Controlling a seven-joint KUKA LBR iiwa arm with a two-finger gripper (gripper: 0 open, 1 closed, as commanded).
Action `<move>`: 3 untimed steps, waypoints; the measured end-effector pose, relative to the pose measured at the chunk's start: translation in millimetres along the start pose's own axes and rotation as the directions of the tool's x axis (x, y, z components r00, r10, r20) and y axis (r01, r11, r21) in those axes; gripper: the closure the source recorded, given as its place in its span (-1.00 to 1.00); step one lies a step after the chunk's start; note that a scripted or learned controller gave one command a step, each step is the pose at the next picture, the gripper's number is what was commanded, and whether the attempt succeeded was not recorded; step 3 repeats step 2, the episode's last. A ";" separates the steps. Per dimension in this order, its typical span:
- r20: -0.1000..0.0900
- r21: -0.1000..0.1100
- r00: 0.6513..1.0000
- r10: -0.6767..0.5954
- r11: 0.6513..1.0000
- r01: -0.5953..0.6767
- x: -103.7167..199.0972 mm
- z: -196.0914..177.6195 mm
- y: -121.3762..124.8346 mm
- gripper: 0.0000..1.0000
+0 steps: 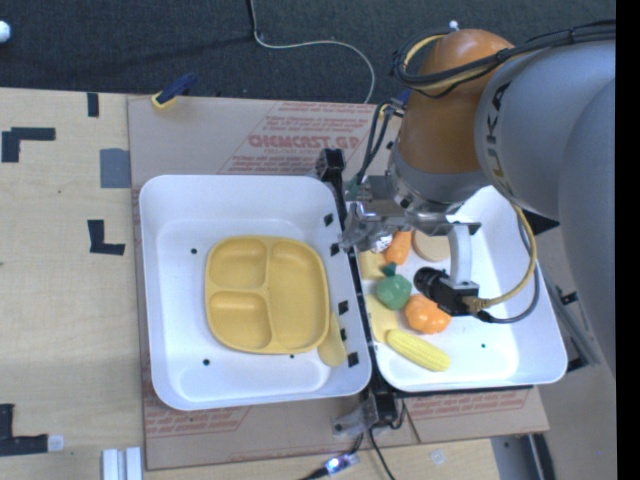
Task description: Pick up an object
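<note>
My gripper (385, 236) hangs low over the left part of the right bin (520, 353), below the arm's orange band. Right by it lies a small orange carrot-like piece (400, 246). Below that sit a green toy vegetable (393, 291), an orange toy pepper (427, 315) and a yellow corn cob (418, 349). A pale round piece (432, 244) shows just under the wrist. The arm's body hides the fingers, so I cannot say whether anything is between them.
The left bin (175, 268) holds a yellow divided plate (268, 293), with a small yellow piece (333, 349) at its lower right corner. The wall between the bins (350, 298) runs just left of the gripper. A black cable fitting (440, 286) hangs from the wrist over the toys.
</note>
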State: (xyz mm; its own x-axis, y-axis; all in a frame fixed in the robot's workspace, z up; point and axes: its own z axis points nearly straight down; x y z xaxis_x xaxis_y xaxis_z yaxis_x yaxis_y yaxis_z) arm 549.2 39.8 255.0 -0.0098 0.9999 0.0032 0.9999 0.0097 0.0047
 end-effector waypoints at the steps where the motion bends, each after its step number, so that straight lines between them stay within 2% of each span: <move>1: 0.003 -0.004 1.000 0.012 1.000 -0.012 -50.1 -104.9 -56.1 1.00; 2: 0.002 0.005 1.000 0.002 1.000 -0.002 14.9 -112.3 -65.1 1.00; 3: 0.002 0.005 1.000 0.002 1.000 -0.002 14.9 -112.3 -65.1 1.00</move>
